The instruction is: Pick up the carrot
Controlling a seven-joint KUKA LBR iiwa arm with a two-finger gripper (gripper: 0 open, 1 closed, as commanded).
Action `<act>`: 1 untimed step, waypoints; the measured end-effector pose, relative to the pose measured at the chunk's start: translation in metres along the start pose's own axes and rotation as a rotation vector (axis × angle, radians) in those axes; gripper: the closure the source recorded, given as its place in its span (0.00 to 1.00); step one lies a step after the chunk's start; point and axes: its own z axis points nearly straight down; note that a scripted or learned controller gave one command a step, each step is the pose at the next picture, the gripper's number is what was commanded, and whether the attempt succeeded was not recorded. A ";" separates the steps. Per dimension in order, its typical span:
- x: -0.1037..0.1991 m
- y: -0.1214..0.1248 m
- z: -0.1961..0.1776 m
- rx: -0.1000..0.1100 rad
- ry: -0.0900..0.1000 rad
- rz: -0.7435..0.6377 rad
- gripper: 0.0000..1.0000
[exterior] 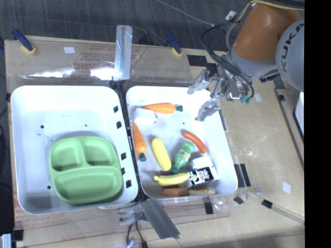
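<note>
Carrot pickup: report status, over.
Gripper above right bin's far right corner, carrying nothing. Carrot lies untouched near far wall, to the gripper's left. Path between clear.

orange carrot, lying flat, right bin

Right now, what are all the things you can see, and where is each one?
Bins: 2, white, side by side on the bench.
Divided plate: 1, green, in the left bin.
Carrots: 2, orange; one near the right bin's far edge, one along its left wall.
Corn cob: 1, yellow, middle of the right bin.
Banana: 1, yellow, near the right bin's front.
Bottle: 1, green, beside the corn.
Sausage: 1, orange-red, right of the bottle.
Small box: 1, black and white, front right corner.
Gripper: 1, silver, over the right bin's far right corner.
Arm: 1, grey with orange band, top right.
</note>
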 end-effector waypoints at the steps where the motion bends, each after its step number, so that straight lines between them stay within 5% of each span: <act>1: 0.023 0.050 0.130 -0.006 0.010 -0.130 0.00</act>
